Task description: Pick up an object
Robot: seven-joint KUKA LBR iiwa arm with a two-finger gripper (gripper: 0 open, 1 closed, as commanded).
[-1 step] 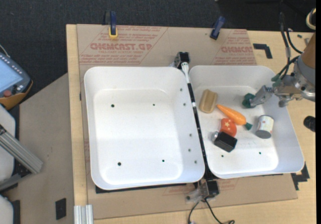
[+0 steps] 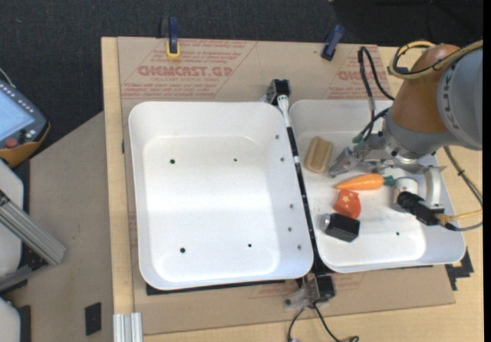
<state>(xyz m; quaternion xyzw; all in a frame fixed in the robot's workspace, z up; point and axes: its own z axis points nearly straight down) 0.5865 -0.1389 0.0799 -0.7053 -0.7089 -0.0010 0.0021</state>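
Looking down on two white bins side by side, the left bin (image 2: 153, 202) and right bin (image 2: 399, 250). Four small objects lie in the right bin: a tan block (image 2: 318, 154), an orange carrot (image 2: 360, 182), a red piece (image 2: 348, 203) and a black block (image 2: 341, 226). One gripper (image 2: 354, 157) hovers between tan block and carrot; whether it pinches anything cannot be told.

Robotics lab: clamped cardboard bench (image 2: 192, 64), white bins (image 2: 146, 202), loose cables (image 2: 368, 80).
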